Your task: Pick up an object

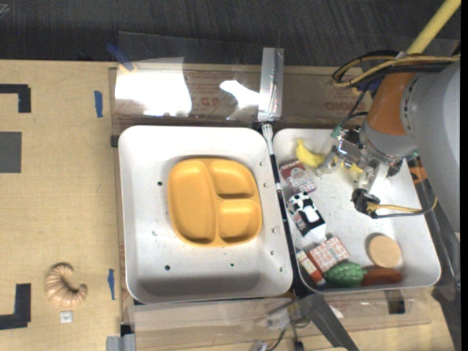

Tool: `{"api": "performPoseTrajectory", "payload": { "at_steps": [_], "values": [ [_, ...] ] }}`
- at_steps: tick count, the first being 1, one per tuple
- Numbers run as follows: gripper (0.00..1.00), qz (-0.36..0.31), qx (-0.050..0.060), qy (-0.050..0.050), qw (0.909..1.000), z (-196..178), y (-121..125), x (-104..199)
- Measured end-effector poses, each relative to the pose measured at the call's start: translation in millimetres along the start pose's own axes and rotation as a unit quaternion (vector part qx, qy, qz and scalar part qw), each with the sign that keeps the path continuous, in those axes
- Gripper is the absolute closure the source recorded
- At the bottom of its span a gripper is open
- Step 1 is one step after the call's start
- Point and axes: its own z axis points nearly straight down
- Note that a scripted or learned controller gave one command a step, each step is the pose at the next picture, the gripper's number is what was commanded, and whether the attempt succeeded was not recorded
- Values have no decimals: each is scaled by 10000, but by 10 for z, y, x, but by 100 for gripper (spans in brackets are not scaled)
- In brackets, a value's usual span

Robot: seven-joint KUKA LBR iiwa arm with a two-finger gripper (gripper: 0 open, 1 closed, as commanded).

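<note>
Camera view puts 2 white bins before you: the left bin fills the middle of the frame and carries a yellow divided tray with 3 compartments; the right bin sits at the right. Your arm, grey with its orange band, comes in from the upper right, and the gripper hangs over the upper part of the right bin, just right of a yellow banana. You cannot tell from this angle whether its tips are spread or pressed together. Down that bin's left side lie a small red-and-white packet, a black-and-white carton and a red box. Along its lower edge sit a green vegetable and a tan round disc. At the lower left, a croissant rests on the bench.
</note>
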Motion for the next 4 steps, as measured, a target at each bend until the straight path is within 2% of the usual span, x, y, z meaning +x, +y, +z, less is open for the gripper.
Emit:
{"api": "performPoseTrajectory", "payload": {
  "at_steps": [1, 2, 3, 4],
  "values": [
    [0, -1323, -22, -13, 9912, -399, 568, -359],
    [0, -1993, 13, 26, 9799, -4, 508, -485],
    [100, -1995, -30, 2, 9799, -134, 532, -495],
    [100, -2330, -73, 15, 9724, -1302, 416, 206]
  ]
}}
